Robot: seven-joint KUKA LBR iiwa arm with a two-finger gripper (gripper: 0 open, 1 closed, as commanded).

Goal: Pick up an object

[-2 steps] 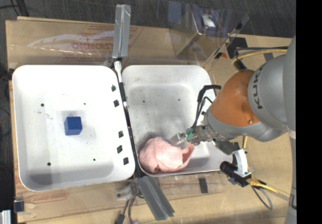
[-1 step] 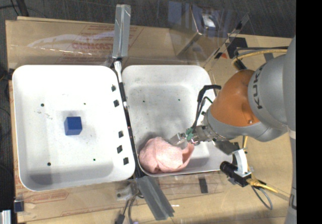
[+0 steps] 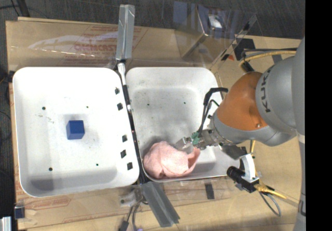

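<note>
Progress looks early: nothing is lifted yet. In the right bin (image 3: 171, 84) a pink cloth (image 3: 168, 161) lies against the near wall, and the end effector (image 3: 193, 141) sits low at its right edge, apparently touching it. Whether it is open or closed, I cannot tell. A blue cube (image 3: 75, 129) rests untouched in the left bin (image 3: 36, 90).

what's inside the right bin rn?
A crumpled pink cloth in the near corner of the right bin, with the gripper at its edge. Whatever lies under the cloth is covered.
</note>
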